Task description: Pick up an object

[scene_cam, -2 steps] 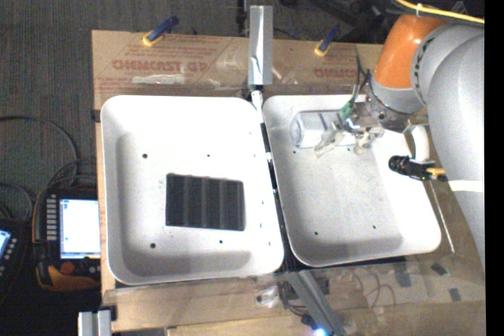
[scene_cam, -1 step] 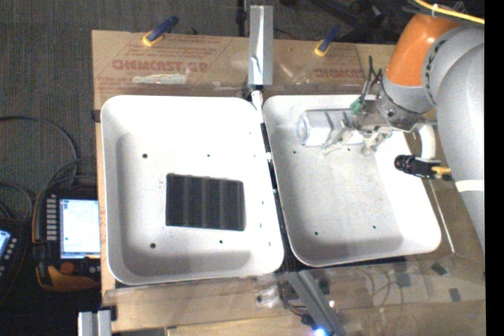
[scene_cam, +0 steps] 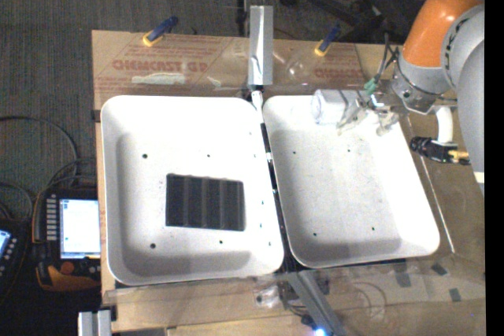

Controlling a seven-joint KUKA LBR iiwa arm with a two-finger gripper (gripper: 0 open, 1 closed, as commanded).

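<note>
White object (scene_cam: 326, 105) at right bin (scene_cam: 358, 193) far edge, just left of spread claw (scene_cam: 367, 120), ungripped.

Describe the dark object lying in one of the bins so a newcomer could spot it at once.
Find the left white bin of the two. On its floor, toward the near side, lies a flat dark rectangular pad with lengthwise ridges, the one dark thing against the white.

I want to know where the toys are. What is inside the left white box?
Inside the left bin lies one dark ribbed rectangular object, flat on the floor. Whatever is under it is covered.
</note>
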